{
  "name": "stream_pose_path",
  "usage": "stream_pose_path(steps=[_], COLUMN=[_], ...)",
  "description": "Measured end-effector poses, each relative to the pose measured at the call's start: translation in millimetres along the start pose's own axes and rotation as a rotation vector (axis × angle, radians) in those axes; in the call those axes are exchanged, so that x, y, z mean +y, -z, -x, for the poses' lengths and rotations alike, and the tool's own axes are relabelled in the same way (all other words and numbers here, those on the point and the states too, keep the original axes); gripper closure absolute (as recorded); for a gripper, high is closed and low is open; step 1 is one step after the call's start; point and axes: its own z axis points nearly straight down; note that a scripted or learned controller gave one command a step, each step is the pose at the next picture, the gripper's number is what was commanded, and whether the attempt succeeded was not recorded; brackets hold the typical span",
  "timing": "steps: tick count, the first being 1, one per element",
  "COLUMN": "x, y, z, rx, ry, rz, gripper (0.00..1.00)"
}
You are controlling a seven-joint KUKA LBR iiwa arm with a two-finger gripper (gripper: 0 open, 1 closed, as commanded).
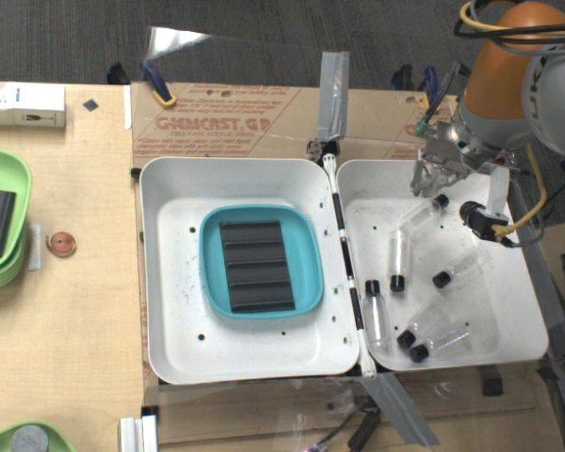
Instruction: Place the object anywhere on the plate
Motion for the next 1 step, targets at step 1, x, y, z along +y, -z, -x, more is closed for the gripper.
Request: stream_pose_path(steps=[1], x=[0.2], y=[8.3], z=[1.5], rx=[-0.001], ry=[-0.004], rz=[-0.001], gripper=[1.00])
